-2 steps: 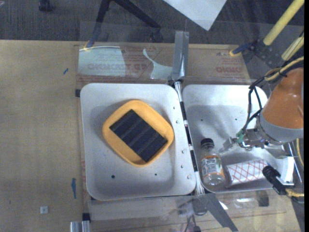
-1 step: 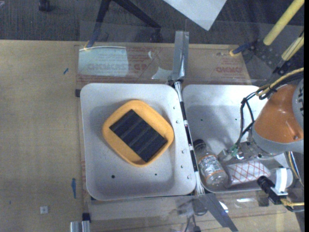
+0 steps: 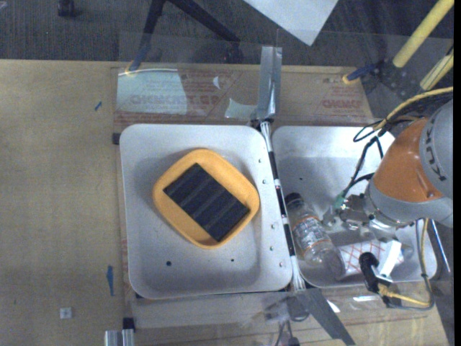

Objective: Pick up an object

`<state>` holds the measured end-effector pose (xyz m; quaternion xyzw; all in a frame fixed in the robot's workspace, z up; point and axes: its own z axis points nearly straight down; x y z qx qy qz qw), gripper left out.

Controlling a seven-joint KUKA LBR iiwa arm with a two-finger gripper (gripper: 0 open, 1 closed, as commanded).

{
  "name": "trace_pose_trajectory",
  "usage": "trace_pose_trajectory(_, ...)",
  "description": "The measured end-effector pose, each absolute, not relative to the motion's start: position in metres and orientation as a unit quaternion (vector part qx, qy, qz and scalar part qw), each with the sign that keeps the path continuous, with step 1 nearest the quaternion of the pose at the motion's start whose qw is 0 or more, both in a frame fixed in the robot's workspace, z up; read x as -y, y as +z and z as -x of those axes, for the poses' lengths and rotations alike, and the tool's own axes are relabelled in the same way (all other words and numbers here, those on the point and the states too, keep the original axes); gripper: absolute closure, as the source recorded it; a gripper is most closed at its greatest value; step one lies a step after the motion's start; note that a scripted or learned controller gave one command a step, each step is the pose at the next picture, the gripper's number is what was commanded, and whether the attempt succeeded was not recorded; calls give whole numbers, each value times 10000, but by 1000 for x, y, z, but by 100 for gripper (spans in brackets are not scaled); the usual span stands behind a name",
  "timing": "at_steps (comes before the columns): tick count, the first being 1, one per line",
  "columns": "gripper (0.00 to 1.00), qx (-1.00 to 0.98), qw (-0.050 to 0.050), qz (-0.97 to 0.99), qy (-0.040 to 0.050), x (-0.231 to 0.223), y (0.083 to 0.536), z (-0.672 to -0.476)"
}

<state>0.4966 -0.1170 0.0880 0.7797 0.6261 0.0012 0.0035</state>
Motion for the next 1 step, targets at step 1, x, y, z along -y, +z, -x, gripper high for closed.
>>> trace_pose_trajectory(1,0,-6792,36,-7340,32,151,88,-494)
